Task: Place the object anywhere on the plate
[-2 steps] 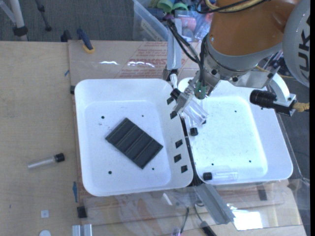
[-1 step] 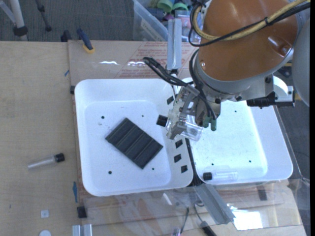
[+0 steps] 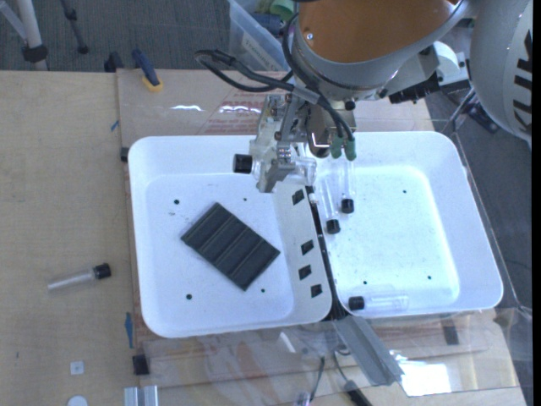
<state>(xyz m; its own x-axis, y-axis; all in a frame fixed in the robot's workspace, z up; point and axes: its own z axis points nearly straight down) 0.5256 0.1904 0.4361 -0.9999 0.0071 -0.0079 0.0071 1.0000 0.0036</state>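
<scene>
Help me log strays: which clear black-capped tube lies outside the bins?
The tube on the wooden bench, left of the left bin. The other tube lies inside the right bin.

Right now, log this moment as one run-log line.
pincer: above bins' divider, grip unclear | dark ribbed rectangular plate: left white bin | clear black-capped tube: right bin

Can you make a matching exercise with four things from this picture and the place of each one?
Things:
1. dark ridged plate
2. clear tube with black cap
3. pincer
4. small tube with black cap

Places:
A. on the wooden bench, left of the bins
B. in the left bin
C. near the front edge of the right bin
D. above the divide between the bins, at the back

Pairs: 1-B, 2-C, 3-D, 4-A
</scene>
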